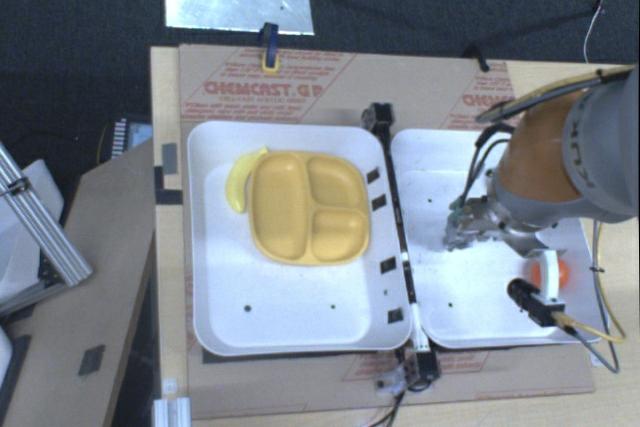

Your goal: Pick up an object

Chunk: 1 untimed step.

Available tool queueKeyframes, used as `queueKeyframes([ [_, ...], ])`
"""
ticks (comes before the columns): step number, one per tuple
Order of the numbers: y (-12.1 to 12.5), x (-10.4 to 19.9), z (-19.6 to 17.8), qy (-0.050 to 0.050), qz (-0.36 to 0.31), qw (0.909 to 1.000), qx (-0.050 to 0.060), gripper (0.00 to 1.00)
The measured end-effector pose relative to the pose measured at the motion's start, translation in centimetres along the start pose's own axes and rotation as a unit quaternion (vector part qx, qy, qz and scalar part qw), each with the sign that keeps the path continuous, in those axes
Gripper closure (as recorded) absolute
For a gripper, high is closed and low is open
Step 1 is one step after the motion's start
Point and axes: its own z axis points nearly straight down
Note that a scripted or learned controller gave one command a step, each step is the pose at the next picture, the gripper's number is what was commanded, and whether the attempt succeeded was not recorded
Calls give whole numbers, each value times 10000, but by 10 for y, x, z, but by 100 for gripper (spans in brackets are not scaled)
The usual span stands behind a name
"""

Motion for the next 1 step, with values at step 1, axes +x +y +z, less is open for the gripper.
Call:
queueKeyframes([
  [1, -1, 5, -63, -3, -26, 10000, -31, 100],
])
